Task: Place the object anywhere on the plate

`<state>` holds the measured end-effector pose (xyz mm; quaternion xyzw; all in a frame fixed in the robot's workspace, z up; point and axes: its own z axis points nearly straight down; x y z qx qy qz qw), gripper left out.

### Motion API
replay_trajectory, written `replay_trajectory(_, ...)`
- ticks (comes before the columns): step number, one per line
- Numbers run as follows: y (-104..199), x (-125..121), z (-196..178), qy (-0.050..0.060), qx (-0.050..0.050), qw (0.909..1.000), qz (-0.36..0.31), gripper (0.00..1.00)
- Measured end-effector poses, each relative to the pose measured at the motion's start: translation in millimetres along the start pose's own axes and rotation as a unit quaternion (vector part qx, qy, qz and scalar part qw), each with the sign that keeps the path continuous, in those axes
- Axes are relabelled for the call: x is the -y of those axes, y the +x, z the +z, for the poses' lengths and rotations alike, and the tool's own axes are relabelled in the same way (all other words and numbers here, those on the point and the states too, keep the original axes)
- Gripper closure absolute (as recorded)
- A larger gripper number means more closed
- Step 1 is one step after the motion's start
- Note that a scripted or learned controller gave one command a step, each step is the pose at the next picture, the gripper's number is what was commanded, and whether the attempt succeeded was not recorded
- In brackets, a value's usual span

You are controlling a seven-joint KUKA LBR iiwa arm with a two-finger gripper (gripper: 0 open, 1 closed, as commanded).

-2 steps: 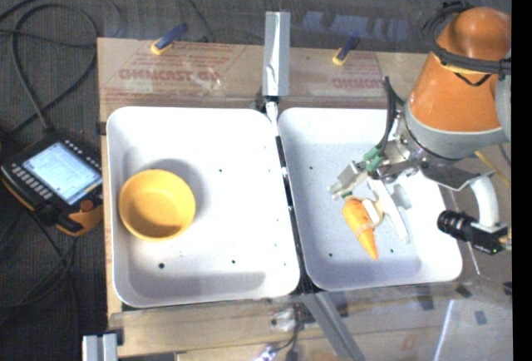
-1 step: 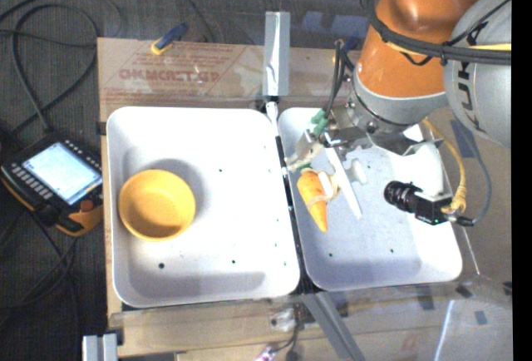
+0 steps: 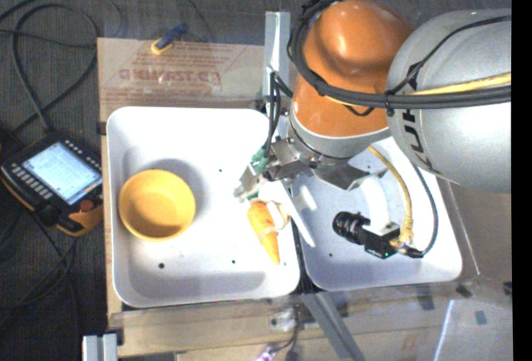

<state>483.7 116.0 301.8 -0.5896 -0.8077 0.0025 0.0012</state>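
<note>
The gripper point(image 3: 268, 185) appears clenched on the carrot point(image 3: 266, 231), which extends toward five o'clock. The yellow plate point(image 3: 157, 203) sits at nine o'clock.

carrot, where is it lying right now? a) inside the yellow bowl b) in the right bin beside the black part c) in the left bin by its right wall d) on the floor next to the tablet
c, the carrot lies on the floor of the left bin close to its right wall, well apart from the yellow bowl.
</note>
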Motion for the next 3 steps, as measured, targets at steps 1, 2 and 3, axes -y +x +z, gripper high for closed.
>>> replay_trajectory(1,28.7,-53.0,79.1,0.001,0.000,0.9994,-0.034,1.00)
replay_trajectory(2,72.2,-109.8,126.2,0.001,0.001,0.9974,-0.072,1.00)
replay_trajectory(3,71.9,-110.7,124.3,-0.001,0.001,0.9974,-0.072,0.00)
